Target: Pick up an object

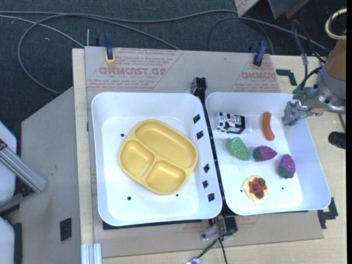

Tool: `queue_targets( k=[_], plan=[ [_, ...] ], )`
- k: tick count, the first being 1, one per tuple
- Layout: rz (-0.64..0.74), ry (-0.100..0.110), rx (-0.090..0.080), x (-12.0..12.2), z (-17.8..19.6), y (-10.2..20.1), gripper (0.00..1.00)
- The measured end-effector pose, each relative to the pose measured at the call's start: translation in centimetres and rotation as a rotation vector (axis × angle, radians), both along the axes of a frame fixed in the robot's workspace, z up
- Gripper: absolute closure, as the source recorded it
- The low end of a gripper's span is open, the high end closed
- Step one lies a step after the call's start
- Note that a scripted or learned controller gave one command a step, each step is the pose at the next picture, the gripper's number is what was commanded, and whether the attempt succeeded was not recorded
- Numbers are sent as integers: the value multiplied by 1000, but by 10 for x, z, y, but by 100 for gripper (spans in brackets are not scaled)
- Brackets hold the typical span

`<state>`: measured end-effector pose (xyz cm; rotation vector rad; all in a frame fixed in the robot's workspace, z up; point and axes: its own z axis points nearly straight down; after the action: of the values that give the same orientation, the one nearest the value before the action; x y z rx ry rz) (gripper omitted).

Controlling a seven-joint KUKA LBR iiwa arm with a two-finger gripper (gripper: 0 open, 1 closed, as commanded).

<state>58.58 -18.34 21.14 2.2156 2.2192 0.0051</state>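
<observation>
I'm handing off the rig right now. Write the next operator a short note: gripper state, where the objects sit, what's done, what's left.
Gripper: at the upper right edge of the right white bin, above its rim, nothing visible between it and any object.
Right bin holds: orange sausage-shaped toy, black-and-white cow-patterned box, green leafy toy, two purple grape-like toys, small yellow round toy with red topping.
Left white bin holds a yellow three-compartment plastic tray.
Done: nothing lifted.
Left: pick any one object; the sausage lies nearest the gripper.
</observation>
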Motion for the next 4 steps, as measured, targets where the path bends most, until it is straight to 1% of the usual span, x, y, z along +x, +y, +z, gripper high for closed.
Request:
queue_targets(
  k=[1, 2, 3, 4],
  plan=[
    [0, 1, 1, 1, 32, 0, 100],
    [4, 7, 5, -4, 38, 55, 100],
    [3, 9, 4, -10, 28, 102, 100],
    [4, 5, 4, -7, 35, 159, 100]
  ],
)
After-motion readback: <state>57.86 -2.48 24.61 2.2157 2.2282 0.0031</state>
